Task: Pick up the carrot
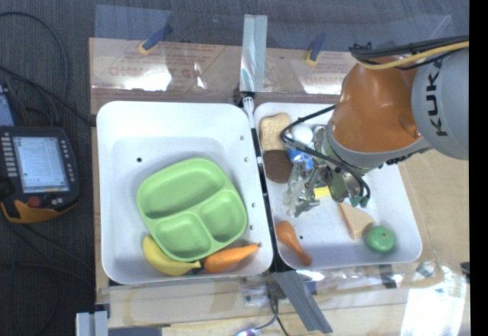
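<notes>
carrot (231, 257) is found at the left bin's (114, 174) front edge, just beside the green tray (191, 205) and banana (164, 260). probably light, stiff, a bit slick, so best pinched across the thick middle. gripper (303, 201) hangs over the right bin (404, 205), nothing seen held; finger spread can't be told.

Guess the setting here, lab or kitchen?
Likely a robotics lab bench, not a kitchen. A grey and orange robot arm reaches over two white bins holding toy-like food, such as a carrot and a banana, and a handheld control screen lies on the carpet.
</notes>
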`<state>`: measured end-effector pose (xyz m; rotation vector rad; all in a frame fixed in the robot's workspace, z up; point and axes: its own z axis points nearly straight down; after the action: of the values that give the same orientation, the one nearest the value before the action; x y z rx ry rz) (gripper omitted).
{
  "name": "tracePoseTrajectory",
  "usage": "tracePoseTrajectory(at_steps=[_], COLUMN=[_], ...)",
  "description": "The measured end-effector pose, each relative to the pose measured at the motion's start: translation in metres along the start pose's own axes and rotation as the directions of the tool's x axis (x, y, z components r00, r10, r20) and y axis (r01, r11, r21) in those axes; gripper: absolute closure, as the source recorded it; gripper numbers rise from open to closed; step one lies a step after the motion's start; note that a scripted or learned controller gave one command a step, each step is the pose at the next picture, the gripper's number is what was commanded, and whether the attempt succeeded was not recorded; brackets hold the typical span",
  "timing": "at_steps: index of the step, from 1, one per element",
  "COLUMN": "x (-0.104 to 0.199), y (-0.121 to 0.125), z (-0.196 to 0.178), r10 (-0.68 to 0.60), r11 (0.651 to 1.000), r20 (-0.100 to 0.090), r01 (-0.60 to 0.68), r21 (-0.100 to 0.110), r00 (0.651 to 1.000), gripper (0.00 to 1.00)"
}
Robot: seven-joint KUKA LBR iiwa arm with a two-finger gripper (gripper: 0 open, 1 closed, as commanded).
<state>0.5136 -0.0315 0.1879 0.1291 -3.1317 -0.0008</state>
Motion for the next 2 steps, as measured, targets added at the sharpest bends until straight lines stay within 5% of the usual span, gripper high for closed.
tracePoseTrajectory(at_steps=[1, 2], x=[-0.038, -0.046], y=[0.005, -0.067], z=[-0.115, -0.265], r10=[-0.014, -0.484], r11=[1.0, 0.875], r20=[0.015, 0.011], r01=[0.014, 0.484], r21=[0.003, 0.008], r00=[1.0, 0.875], gripper=[1.0, 1.0])
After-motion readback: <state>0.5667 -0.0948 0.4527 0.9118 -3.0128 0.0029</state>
